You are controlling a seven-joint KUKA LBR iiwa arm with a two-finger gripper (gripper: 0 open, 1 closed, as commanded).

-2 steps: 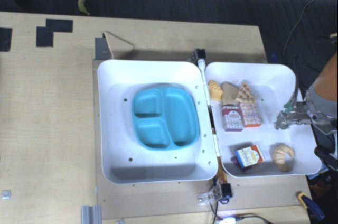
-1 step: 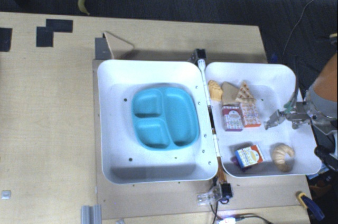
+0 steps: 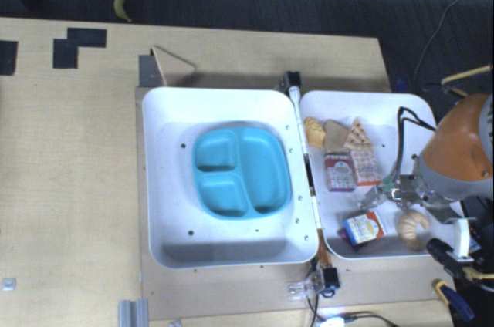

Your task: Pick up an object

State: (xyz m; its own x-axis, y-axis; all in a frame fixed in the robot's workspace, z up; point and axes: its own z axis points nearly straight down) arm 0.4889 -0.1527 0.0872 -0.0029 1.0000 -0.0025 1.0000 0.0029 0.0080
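Nearest the camera, cable connectors (image 3: 324,281) sit on the surface (image 3: 69,187) just below the seam between the two bins. Right bin (image 3: 332,103), front end: a small carton (image 3: 363,228) with blue and orange print lies tilted near the front wall, and a pale round shell-like piece (image 3: 413,227) sits just right of it, close but apart. The hand (image 3: 384,190) is low over the right bin, just above the carton and left of the shell piece; it comes off the grey arm with the orange band (image 3: 461,152) entering from the right. Can't tell if the hand is open or closed, the metal parts blur together, and nothing is visibly gripped. A black cable (image 3: 403,140) loops from the arm over the bin's right side. Mid bin: a dark red packet (image 3: 339,170) and a pink packet (image 3: 365,164) lie side by side, touching or nearly so, just beyond the hand. Far end of the right bin: a yellowish lumpy item (image 3: 314,131) by the left wall, a tan piece (image 3: 335,134) beside it, and a waffle-patterned wedge (image 3: 357,134) to the right of that. Left bin (image 3: 166,163): a blue three-compartment tray (image 3: 241,171) lies roughly centred, well apart from the hand. Beyond the bins, black tape patches (image 3: 76,46) mark the far left of the surface, and a small yellow object (image 3: 121,8) lies on the dark carpet past the edge.
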